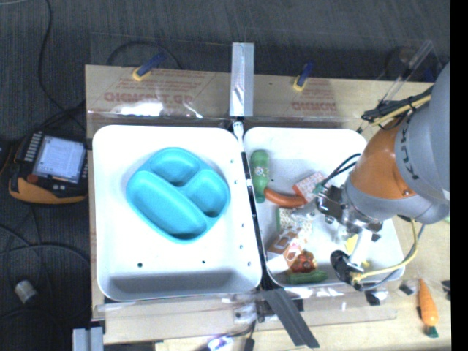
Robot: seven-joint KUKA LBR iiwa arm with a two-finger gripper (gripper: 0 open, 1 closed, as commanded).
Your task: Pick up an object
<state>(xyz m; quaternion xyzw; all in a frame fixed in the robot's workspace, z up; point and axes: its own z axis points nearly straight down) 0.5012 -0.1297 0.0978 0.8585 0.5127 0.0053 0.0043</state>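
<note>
Arm: grey arm (431,159) with its orange band rises closest to the lens, reaching down into the right bin (333,136).
Claw: the claw (344,229) is low among the clutter; I cannot tell how far it is open or whether it touches anything.
Objects: a green bottle (259,168), an orange sausage (281,197), small packets (291,240) and a green pod (306,276) lie close together just left of the claw.
Left bin: a blue divided tray (178,191) lies here, well apart.
Risk: things lie crowded, so the claw may perhaps catch two, or push one away and close on nothing.
</note>
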